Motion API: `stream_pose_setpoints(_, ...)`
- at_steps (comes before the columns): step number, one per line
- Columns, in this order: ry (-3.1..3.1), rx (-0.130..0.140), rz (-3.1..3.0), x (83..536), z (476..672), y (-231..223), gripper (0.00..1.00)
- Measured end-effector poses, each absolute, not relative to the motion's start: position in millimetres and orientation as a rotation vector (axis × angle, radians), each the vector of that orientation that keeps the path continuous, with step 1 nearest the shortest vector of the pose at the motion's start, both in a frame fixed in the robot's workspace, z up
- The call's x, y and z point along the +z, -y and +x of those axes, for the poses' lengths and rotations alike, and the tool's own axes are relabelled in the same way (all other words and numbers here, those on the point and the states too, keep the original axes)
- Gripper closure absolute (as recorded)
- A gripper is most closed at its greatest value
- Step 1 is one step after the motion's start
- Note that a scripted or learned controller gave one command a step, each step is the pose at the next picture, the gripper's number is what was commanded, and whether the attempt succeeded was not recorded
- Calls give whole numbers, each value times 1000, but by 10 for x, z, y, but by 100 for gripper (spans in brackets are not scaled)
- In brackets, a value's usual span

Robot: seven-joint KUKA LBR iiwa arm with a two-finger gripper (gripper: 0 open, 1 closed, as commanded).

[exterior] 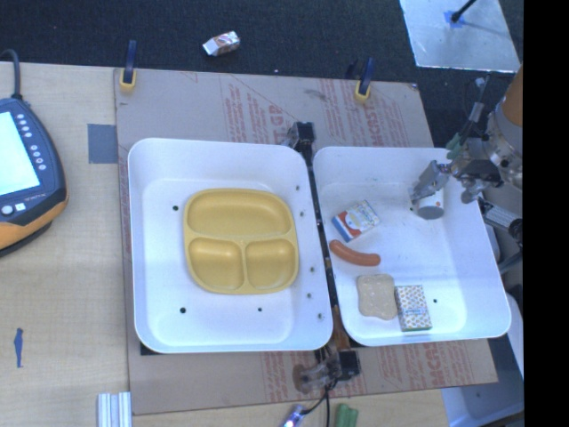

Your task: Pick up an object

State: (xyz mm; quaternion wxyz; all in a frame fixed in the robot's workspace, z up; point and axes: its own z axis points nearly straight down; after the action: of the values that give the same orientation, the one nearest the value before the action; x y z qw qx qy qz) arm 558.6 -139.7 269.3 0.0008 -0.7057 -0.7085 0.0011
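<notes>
Camera view: the gripper hangs over the right bin near its far right corner, above bare floor; nothing is visible between its fingers, and whether they stand wide or narrow cannot be told.

Candidate objects lie toward the bin's left and near edges. The sausage, reddish-brown and curved, lies near the left wall; it is judged light, rounded and liable to roll, so grasp it across its middle. The small carton, white with red and blue print, sits just beyond it. The bread slice touches the green patterned box near the near edge. The left bin carries a yellow divided tray.
</notes>
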Motion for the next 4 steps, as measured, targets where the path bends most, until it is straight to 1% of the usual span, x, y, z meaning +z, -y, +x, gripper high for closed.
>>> stream_pose_setpoints(1,2224,8,-2215,1981,5761,1906,0)
stream_pose_setpoints(2,2226,8,-2212,900,6314,2092,0)
stream_pose_setpoints(3,2225,2,-2216,924,6565,1975,0)
stream_pose_setpoints(4,2227,2,-2214,1029,6567,1981,100)
